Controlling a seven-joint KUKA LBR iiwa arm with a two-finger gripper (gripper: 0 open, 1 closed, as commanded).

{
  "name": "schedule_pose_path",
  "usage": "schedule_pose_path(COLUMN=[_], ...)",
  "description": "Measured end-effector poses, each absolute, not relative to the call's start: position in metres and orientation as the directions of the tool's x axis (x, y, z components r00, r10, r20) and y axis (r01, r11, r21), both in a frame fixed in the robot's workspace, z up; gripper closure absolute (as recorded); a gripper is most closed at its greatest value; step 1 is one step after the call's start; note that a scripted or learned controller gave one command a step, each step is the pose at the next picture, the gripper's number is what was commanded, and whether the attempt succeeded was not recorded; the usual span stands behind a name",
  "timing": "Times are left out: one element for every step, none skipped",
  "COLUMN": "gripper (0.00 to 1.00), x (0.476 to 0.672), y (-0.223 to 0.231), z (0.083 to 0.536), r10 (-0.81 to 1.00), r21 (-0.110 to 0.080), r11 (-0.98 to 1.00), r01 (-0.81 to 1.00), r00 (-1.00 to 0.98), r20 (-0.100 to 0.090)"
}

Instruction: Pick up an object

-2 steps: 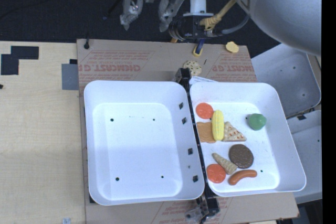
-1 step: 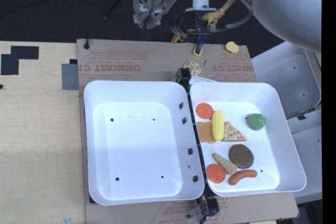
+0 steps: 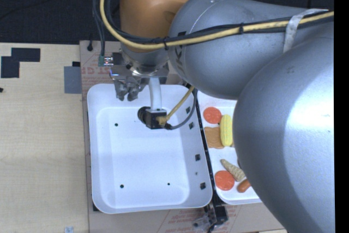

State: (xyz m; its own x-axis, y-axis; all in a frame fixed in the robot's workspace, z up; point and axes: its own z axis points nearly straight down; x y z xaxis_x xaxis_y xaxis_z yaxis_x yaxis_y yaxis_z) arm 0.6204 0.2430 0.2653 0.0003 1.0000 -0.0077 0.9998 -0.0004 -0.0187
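Observation:
My gripper (image 3: 127, 95) hangs over the far left corner of the left white bin (image 3: 103, 172), under the arm's orange band. Its two short dark fingers point down with a small gap and nothing between them, so it stands open. The pickable objects lie in the right bin (image 3: 218, 196), well to the gripper's right: a red disc (image 3: 212, 115), a yellow corn-like piece (image 3: 226, 129), a brown flat piece (image 3: 213, 138), a tan cone (image 3: 233, 169), a second red disc (image 3: 224, 180) and a small orange sausage shape (image 3: 244, 185). The arm hides much of that bin.
A black fitting with a yellow cable (image 3: 153, 118) hangs from the wrist over the left bin's floor. The big grey arm covers the right side of the view. Pale wooden bench (image 3: 38, 139) lies left of the bins.

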Motion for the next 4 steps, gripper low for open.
schedule_pose_path(gripper=[1.00, 1.00, 1.00, 1.00], x=[0.634, 0.613, 0.593, 0.633], y=[0.244, 0.243, 0.136, 0.227], z=[0.375, 0.546, 0.394, 0.425], r10=[1.000, 1.000, 1.000, 1.000], r21=[0.006, 0.014, -0.020, 0.001], r11=[0.002, 0.003, -0.011, 0.007], r01=[1.000, 1.000, 1.000, 1.000], r00=[-0.002, -0.003, 0.010, -0.007], r20=[0.002, 0.006, -0.008, 0.001])
